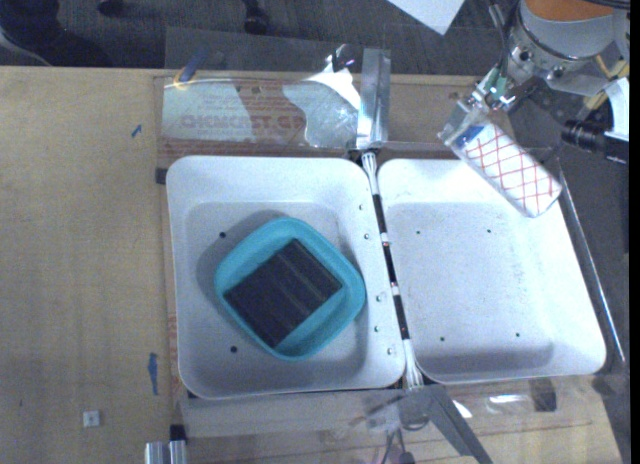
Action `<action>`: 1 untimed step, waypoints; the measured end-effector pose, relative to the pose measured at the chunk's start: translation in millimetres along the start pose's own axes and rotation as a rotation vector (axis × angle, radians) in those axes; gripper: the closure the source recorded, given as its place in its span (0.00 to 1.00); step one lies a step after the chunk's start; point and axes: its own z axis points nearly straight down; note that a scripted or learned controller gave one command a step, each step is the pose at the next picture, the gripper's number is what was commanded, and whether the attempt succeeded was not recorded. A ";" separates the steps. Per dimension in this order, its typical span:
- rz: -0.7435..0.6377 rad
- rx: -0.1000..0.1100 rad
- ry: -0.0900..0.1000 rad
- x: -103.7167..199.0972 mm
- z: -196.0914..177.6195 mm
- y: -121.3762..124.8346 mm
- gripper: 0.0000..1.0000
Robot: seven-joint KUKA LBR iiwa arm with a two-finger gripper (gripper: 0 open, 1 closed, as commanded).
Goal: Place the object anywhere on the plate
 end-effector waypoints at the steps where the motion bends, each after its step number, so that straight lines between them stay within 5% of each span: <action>1: 0.000 -0.001 -0.001 -0.1 -0.8 0.0 0.00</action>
